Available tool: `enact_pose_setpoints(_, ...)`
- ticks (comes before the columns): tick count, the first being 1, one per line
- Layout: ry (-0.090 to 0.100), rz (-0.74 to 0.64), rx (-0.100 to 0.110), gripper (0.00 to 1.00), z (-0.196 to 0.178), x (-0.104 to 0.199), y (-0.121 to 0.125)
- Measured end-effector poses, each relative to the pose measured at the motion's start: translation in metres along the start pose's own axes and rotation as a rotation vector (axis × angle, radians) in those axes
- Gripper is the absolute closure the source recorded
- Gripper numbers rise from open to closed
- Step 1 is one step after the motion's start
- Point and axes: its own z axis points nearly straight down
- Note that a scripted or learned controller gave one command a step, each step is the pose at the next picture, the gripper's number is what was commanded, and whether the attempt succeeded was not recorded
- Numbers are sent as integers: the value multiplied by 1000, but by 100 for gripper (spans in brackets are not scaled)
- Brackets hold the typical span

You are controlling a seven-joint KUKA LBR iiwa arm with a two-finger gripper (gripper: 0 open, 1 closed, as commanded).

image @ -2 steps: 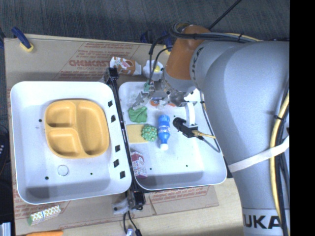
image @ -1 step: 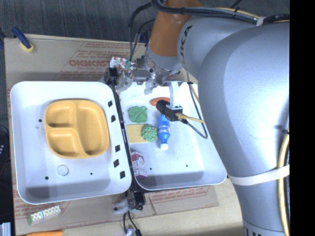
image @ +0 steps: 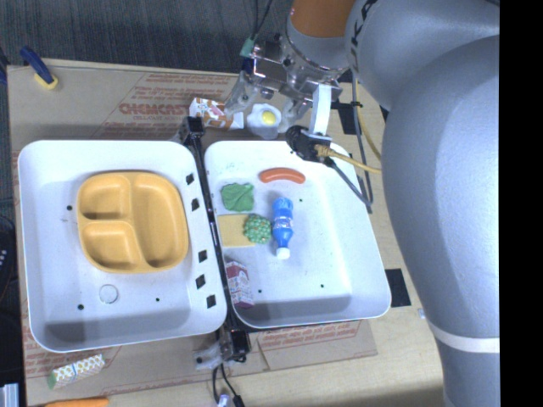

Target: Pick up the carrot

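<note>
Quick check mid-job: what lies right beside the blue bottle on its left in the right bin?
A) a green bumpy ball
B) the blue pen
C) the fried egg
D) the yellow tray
A: the green bumpy ball touches the blue bottle on its left.

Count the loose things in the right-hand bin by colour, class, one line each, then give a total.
Green: 2, the flat green leaf and the bumpy green ball
Orange-red: 1, the carrot
Blue: 1, the blue bottle
Tan: 1, the tan flat piece
Mixed colours: 1, the small packet
Total: 6
</note>
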Motion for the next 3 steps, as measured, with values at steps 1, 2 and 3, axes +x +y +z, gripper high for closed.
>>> enact_pose_setpoints(1, -2, -10, 3, 100, -10, 1, 0)
enact_pose_setpoints(2, 0, -291, 2, 100, -19, -20, -29)
enact_pose_setpoints(3, 0, 57, 4, 100, 125, -50, -36)
